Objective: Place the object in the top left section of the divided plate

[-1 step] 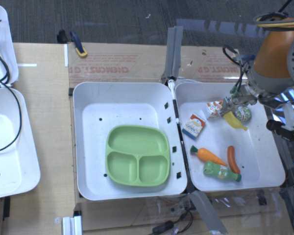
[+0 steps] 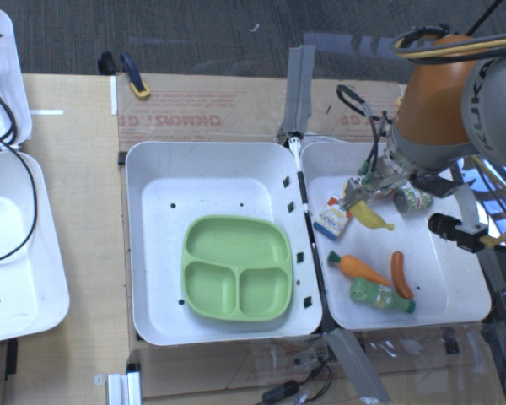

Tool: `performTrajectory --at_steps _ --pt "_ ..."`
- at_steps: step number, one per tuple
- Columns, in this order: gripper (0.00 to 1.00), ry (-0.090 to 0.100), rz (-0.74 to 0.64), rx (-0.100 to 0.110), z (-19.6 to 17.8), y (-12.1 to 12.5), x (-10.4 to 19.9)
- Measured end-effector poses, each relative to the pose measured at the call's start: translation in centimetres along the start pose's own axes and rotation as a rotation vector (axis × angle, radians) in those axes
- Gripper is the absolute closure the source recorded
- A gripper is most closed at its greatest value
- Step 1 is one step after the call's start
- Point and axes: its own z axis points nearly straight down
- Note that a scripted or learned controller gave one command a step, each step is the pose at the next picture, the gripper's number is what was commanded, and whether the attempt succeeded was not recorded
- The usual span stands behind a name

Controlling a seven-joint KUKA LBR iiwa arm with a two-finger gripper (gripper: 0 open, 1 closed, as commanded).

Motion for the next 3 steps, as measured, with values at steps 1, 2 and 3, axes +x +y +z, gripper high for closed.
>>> performTrajectory --at_steps 1,2,3 --pt "1.00 0.001 0.041 0.002 0.0 -5.6 7.7" --pt "1.00 -0.001 0.273 0.001 0.1 -4.4 16.9" --pt "0.00 -0.001 0.274 0.001 0.1 -4.4 16.9"
